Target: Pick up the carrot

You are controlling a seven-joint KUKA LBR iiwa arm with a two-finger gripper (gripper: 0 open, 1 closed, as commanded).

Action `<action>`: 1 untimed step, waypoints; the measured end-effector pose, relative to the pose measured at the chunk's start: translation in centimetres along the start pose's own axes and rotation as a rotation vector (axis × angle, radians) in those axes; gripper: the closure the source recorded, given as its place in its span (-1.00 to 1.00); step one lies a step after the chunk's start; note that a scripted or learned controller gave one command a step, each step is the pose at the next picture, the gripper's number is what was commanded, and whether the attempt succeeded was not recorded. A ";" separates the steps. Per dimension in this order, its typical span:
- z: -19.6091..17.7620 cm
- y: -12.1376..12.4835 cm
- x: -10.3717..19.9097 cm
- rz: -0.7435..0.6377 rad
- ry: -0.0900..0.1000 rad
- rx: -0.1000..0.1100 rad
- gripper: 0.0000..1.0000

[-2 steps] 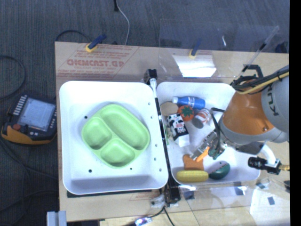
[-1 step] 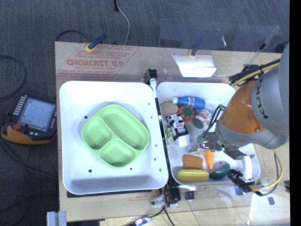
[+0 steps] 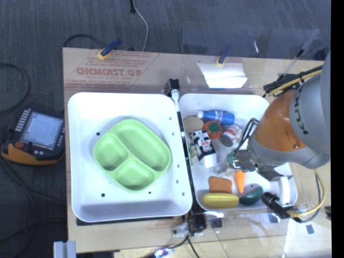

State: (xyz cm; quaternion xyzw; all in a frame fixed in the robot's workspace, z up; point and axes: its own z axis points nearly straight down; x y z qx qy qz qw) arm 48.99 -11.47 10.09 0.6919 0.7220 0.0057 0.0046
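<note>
The arm (image 3: 293, 125) leans over the right bin (image 3: 189, 144), its hand (image 3: 240, 165) just above the carrot (image 3: 239, 181), which lies near the bin's front among a yellow banana (image 3: 220, 200), a dark green item (image 3: 251, 195) and an orange piece (image 3: 220, 184). The step looks like the approach to grasp; whether the hand is apart or together I cannot tell. Next it would need to drop squarely over the carrot. The left bin (image 3: 80, 144) holds a green divided tray (image 3: 133, 153). The table (image 3: 107, 74) is pale wood; grey carpet (image 3: 54, 15) surrounds it.

The arm's wrist hides the carrot's (image 3: 239, 181) upper end.
</note>
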 end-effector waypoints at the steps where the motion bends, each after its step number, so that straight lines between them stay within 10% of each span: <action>1: -10.2 1.2 -0.4 0.331 -0.008 0.016 1.00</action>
